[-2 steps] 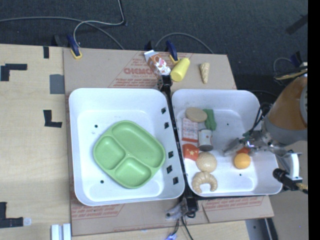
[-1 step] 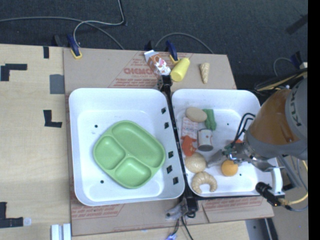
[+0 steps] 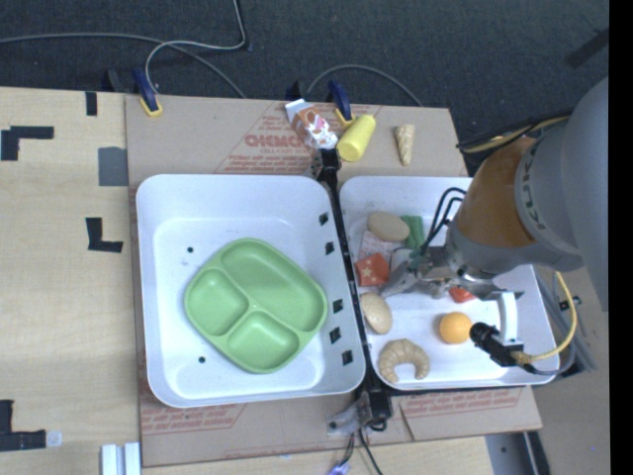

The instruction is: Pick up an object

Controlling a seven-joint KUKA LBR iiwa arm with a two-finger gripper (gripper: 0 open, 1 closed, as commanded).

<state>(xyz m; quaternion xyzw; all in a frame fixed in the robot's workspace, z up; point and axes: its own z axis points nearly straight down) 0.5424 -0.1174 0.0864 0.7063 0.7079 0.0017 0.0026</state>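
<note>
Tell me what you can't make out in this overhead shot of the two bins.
- Gripper fingers: blurred against the clutter, open or shut unclear.
- Green item: partly behind the arm's wrist, identity unclear.
- Red item: mostly hidden under the wrist.
- Wrapper print: too small to read.

The setting was a robotics laboratory or test bench, not a home. A grey industrial arm with an orange band (image 3: 514,206) reached over two shallow white plastic bins (image 3: 158,265) fixed side by side on a brown cardboard sheet (image 3: 247,142) printed with red lettering. Blue spring clamps (image 3: 148,95) held that sheet to a pale wooden benchtop (image 3: 59,295) marked with black tape pieces (image 3: 99,236). Loose grey cables (image 3: 198,52) trailed over dark carpet (image 3: 396,18) behind the bench.
</note>
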